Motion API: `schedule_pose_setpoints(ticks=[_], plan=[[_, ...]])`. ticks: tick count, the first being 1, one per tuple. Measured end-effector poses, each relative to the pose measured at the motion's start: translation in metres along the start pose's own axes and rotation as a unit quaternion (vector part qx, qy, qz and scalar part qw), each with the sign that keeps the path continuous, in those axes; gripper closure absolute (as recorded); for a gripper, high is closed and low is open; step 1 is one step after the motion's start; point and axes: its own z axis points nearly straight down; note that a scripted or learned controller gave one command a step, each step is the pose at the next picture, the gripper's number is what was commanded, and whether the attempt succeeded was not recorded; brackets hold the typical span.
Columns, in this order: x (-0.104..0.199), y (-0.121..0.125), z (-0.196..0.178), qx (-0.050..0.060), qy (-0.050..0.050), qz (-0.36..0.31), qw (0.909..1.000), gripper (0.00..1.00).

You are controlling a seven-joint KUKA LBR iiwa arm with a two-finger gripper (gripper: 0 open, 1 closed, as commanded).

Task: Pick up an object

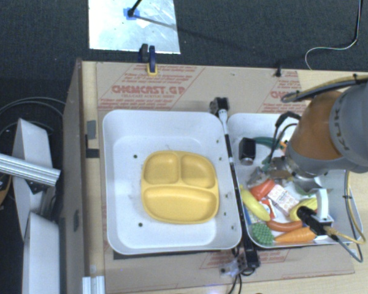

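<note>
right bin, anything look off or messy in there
Nothing is spilled or broken. The right bin holds a crowded heap at its near end: banana, carrot and other small things overlapping. The yellow tray lies flat in the left bin.

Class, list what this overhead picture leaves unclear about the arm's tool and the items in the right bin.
- Tool: the arm's wrist covers it in the camera view, so what it touches is hidden.
- Right bin: the arm hides its far right part.
- Toy pile: the banana and carrot can be recognised; the red-and-white packet is too small to read.
- Black item: too small to identify.
</note>
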Motion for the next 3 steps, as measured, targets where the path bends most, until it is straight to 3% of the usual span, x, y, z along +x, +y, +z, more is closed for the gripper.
schedule_pose_setpoints(ticks=[1, 2, 3], plan=[[0.007, -0.012, 0.000, -0.001, 0.000, 0.000, 1.0000, 0.00], [0.007, -0.011, -0.011, -0.002, 0.000, 0.000, 1.0000, 1.00], [0.079, 0.038, -0.101, -0.002, 0.000, -0.001, 1.0000, 1.00]])
